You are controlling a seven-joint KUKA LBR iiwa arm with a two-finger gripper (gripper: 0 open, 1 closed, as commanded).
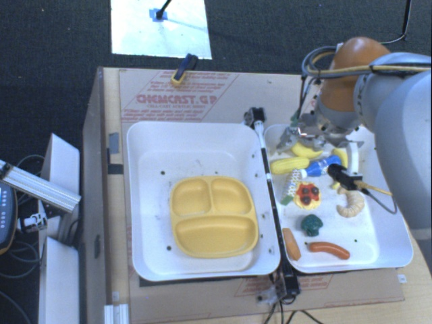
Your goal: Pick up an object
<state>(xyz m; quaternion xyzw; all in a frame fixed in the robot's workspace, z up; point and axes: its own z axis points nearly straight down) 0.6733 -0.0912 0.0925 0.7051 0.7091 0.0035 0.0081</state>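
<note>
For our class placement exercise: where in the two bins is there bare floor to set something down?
Left bin: bare floor all around the yellow tray, widest at the far and left walls. Right bin: crowded at the far end under the arm; a small bare patch beyond the sausage.

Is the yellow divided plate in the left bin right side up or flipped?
Right side up. The yellow divided plate lies flat in the left bin, its three compartments facing up with nothing visible in them.

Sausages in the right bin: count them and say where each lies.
2. One red sausage lies near the front wall of the right bin; a smaller orange sausage lies by its left wall. The arm may hide others.
</note>
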